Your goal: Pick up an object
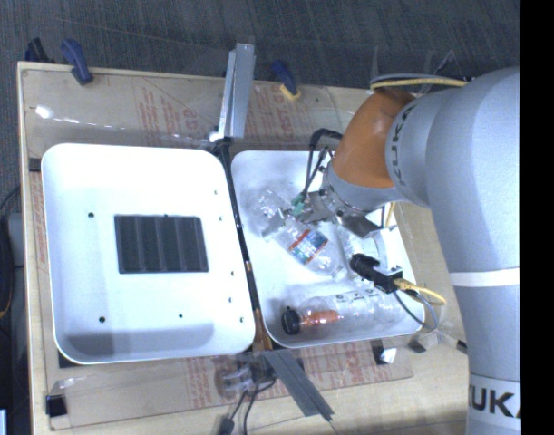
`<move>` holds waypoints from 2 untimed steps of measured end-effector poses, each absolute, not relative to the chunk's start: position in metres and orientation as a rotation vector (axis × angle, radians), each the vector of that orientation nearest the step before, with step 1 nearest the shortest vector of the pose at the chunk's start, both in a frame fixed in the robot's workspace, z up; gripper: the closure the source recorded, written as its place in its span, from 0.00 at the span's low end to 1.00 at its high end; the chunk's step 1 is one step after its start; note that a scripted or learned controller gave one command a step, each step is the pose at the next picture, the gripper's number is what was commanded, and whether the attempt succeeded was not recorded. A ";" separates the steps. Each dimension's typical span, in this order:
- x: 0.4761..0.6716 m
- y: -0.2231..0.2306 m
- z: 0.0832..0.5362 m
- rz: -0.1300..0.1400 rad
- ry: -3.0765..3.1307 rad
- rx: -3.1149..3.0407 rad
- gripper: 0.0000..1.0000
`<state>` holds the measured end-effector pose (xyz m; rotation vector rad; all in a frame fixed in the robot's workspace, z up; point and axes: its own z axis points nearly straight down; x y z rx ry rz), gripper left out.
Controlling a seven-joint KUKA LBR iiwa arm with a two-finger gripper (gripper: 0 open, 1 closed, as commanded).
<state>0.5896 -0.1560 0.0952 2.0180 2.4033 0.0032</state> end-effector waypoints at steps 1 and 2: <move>0.590 -0.156 0.105 0.001 2.407 2.013 1.00; 0.622 -0.135 0.184 -0.001 2.460 1.956 1.00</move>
